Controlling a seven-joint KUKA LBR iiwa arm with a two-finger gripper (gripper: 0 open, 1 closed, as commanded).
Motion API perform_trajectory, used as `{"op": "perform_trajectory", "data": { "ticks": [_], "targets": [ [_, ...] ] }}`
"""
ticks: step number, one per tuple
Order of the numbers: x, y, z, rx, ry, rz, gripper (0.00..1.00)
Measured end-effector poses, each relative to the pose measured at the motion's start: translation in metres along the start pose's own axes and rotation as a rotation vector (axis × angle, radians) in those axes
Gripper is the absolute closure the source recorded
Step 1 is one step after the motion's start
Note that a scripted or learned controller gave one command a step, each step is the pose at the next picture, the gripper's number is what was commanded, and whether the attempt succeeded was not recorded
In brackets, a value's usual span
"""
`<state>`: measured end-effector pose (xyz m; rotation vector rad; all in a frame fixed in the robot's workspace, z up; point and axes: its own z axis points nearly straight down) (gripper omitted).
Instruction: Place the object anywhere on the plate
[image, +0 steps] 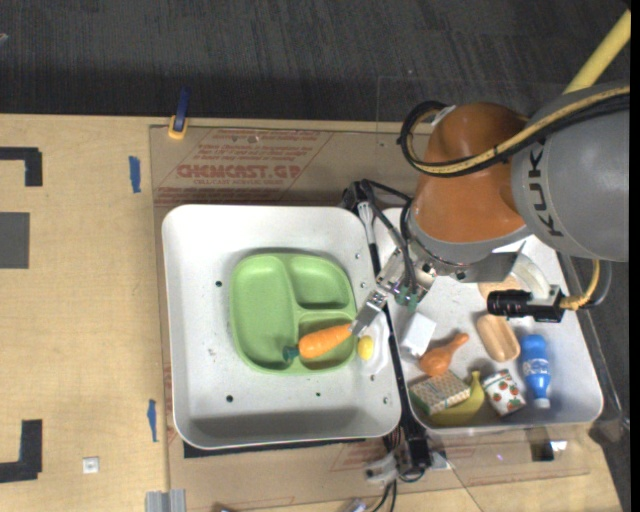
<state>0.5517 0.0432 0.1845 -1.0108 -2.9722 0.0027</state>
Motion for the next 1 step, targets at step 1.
{"op": "perform_trajectory", "data": {
  "ticks": [1],
  "targets": [
    [0.0008,0.0014,-0.0005,-0.002,0.0,-0.002,0.0]
  ]
}}
